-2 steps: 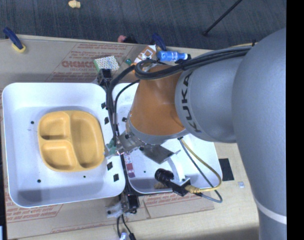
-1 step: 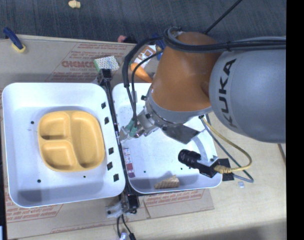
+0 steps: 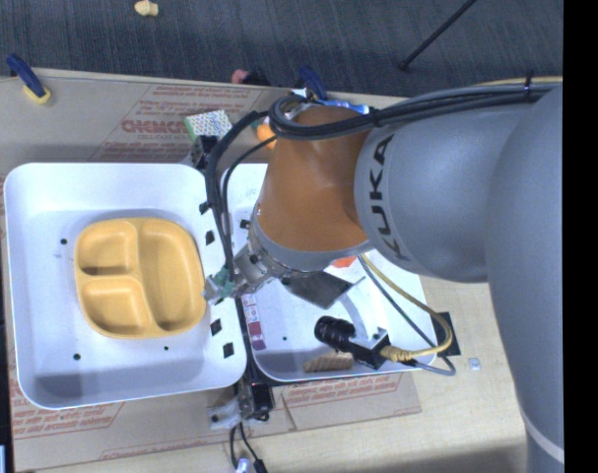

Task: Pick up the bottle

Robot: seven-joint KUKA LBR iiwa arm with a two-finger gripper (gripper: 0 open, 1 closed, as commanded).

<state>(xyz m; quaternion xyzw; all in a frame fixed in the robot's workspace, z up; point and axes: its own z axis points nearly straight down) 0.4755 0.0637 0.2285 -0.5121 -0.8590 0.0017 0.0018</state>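
Readable text: black "UKA" on the grey arm (image 3: 456, 195), first letter cut off at the orange band (image 3: 308, 190). Red print on the cardboard sheet (image 3: 101, 116) under the bins, starts "CHEM", rest too blurred to read. White label strip (image 3: 254, 328) with small red marks on the floor of the right bin (image 3: 279, 368), unreadable.

Arm pose: in from the right, thick grey link lying across the right bin and covering most of it. Orange band tilted down and to the left, wrist aimed at the divider between the bins. Gripper (image 3: 223, 284) low at the right wall of the left bin (image 3: 33, 264), just beside the yellow tray (image 3: 139, 276). Gripper state: cannot tell, too small and cluttered.

Bottle: position cannot tell, possibly hidden under the arm.

Yellow tray: three compartments, flat, mid left bin. Brown stick-like item (image 3: 328, 363) near the front wall of the right bin, kind unclear. Small red item (image 3: 344, 261) peeking out below the wrist. Green-and-white patterned packet (image 3: 208, 124) on the cardboard behind the left bin. Blue clamp (image 3: 28, 77) at the desk's (image 3: 476, 402) far left corner.
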